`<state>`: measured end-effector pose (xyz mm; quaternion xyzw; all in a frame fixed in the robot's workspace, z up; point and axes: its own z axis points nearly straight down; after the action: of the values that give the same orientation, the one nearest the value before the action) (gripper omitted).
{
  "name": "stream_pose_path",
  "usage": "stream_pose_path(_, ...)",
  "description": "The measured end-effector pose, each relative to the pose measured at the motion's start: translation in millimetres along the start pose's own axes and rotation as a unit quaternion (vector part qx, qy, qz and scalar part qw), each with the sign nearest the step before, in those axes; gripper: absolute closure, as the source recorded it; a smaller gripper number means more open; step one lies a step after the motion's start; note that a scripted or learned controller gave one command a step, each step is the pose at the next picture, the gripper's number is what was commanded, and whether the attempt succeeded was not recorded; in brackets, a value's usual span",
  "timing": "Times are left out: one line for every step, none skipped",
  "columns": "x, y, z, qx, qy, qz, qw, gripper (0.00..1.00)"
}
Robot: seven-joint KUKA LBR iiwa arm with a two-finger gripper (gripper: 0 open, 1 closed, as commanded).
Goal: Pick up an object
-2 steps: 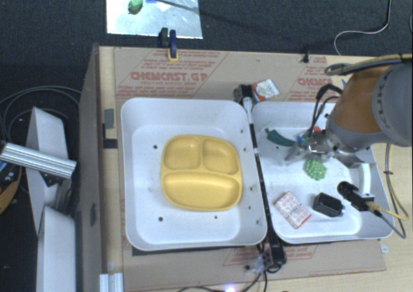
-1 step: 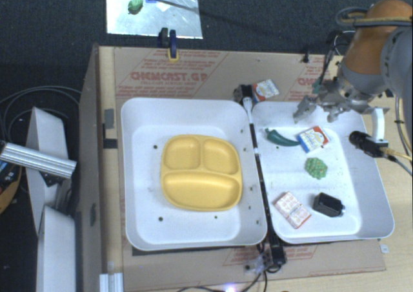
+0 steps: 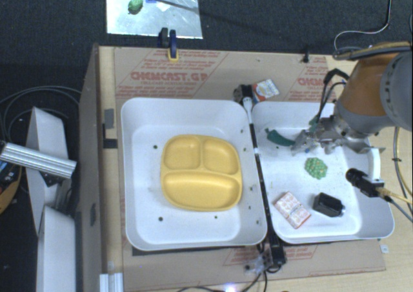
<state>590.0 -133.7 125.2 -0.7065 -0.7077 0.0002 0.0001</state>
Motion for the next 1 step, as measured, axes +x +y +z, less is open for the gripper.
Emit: stream_pose_path(-15.9, -23.2, 40.9, -0.001, 0.0, 0.0, 1.0, 0.0)
